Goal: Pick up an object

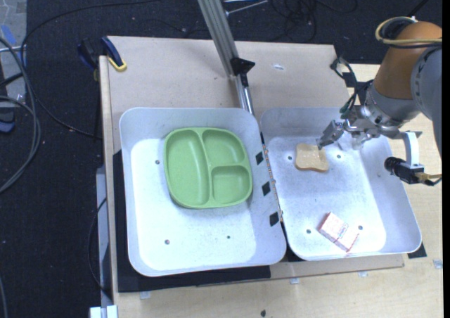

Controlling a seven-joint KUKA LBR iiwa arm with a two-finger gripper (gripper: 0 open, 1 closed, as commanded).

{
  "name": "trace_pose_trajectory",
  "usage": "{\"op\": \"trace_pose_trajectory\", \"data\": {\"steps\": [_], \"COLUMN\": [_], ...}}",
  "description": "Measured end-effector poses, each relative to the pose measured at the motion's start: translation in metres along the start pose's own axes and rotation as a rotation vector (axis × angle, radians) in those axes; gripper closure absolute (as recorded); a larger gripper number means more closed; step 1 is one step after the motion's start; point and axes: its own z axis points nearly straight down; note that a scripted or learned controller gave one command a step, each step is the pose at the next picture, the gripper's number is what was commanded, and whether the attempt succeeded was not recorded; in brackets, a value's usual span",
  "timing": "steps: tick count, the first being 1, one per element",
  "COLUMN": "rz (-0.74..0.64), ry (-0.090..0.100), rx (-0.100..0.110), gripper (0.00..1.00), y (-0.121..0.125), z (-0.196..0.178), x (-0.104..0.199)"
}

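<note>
While cables trail over the dark floor, a wooden bench carries two white bins.
The arm slants down into the right bin; its gripper, fingers narrowly apart, holds nothing beside a tan bread-like slice near the far-left corner.

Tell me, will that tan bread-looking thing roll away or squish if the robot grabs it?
The tan bread-like piece lies flat in the right bin, so it probably won't roll. It looks like a thick slice, likely light. It may be soft foam or hard plastic; the picture can't tell. The pincer is right by its top edge.
</note>
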Motion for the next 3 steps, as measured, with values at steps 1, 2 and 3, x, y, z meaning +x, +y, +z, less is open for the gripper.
{"op": "trace_pose_trajectory", "data": {"steps": [1,2,3], "rz": [0.004,0.001,0.0], "ry": [0.0,0.0,-0.002], "rx": [0.006,-0.001,-0.01], "gripper": [0.0,1.0,1.0], "y": [-0.001,0.001,0.001], "z": [0.026,0.015,-0.028], "x": [-0.003,-0.002,-0.001]}}
